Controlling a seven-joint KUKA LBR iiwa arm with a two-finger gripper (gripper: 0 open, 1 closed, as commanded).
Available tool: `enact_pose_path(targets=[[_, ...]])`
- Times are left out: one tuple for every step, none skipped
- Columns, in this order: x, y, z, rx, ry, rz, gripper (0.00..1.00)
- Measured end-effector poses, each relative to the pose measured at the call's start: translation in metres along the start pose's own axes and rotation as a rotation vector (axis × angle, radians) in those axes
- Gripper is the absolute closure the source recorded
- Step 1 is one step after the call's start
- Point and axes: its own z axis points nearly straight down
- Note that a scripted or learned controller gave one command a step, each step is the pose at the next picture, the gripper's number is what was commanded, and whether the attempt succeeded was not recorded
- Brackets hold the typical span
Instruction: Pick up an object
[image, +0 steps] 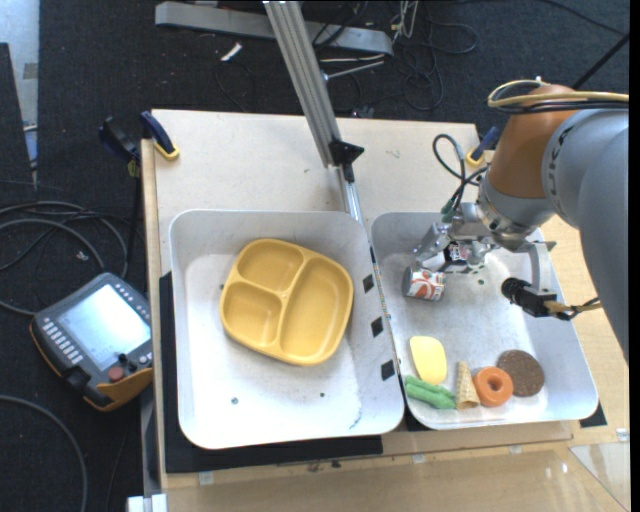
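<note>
Red-and-white small can (425, 284) is lying tipped just below-left of the claw (450, 250), whose finger spacing I cannot tell; likely light, rigid, slippery and roll-prone, it is inviting a grip across its sides.

No text, brand, number or sign can be read anywhere here. The small silver can with a red and white label (425, 284), lying on its side in the right-hand shallow white bin (560, 345), carries printing, but it is too small and blurred to make out. The lit screen of the grey and orange handheld control pendant (92, 338) on the floor left of the counter is a pale glow with no legible characters.
</note>
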Motion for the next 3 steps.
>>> enact_pose_path(targets=[[0.0,0.001,-0.009,-0.003,-0.003,-0.002,1.0],[-0.004,0.003,-0.052,0.015,0.006,-0.001,1.0],[0.0,0.005,-0.096,0.014,0.005,-0.003,1.0]])
